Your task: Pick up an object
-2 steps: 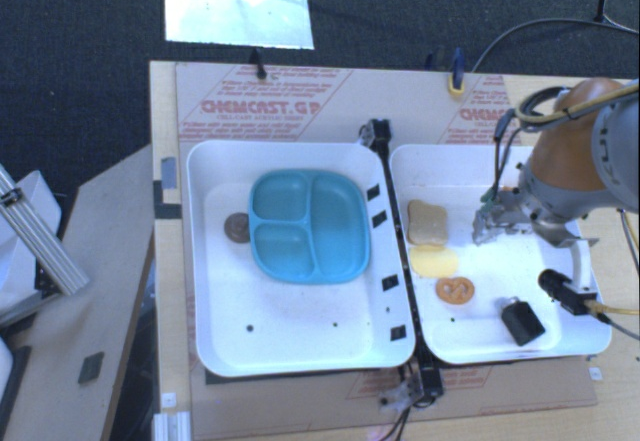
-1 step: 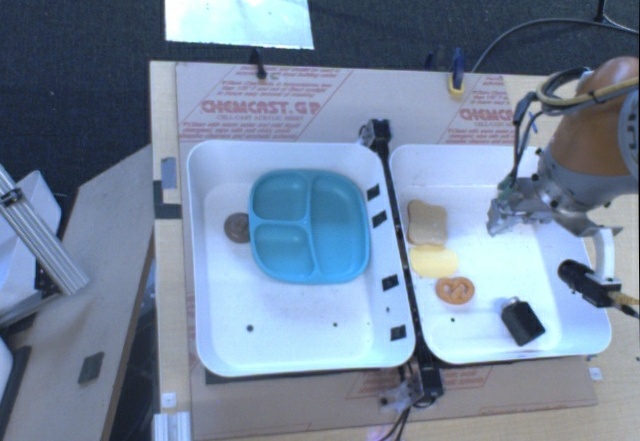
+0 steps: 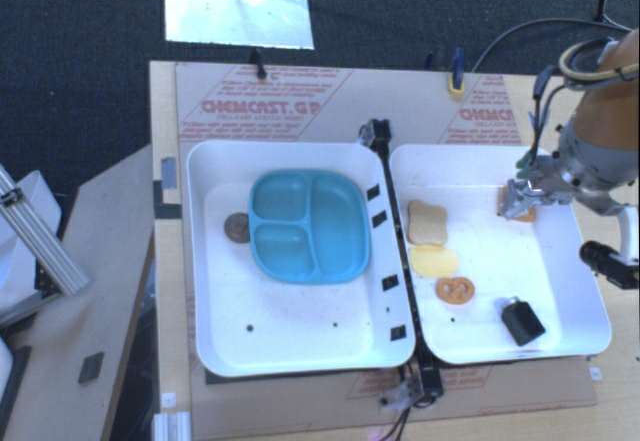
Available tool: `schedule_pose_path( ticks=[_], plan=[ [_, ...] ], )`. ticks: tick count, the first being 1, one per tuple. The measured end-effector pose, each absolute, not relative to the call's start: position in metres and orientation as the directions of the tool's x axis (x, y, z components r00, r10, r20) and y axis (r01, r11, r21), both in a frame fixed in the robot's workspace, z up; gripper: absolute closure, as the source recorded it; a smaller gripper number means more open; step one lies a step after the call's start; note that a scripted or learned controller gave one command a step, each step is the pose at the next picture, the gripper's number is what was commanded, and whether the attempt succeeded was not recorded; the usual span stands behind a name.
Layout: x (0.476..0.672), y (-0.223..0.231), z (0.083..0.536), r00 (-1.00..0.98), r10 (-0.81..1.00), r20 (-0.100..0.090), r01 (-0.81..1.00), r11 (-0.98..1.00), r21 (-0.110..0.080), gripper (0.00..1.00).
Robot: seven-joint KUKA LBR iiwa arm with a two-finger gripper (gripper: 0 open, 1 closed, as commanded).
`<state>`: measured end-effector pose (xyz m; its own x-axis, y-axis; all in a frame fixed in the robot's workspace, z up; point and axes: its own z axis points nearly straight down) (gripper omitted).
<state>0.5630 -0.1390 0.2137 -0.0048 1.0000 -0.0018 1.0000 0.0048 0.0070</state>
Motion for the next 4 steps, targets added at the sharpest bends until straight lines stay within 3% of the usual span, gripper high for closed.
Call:
schedule_pose_path(
  ticks=[2,4],
  plan=[
    [0.557,-0.026,0.223,-0.011,1.000,0.003,1.000,0.011,0.001,1.00],
    [0.538,0.071,0.236,-0.011,1.000,0.003,1.000,0.011,0.001,1.00]
  ],
)
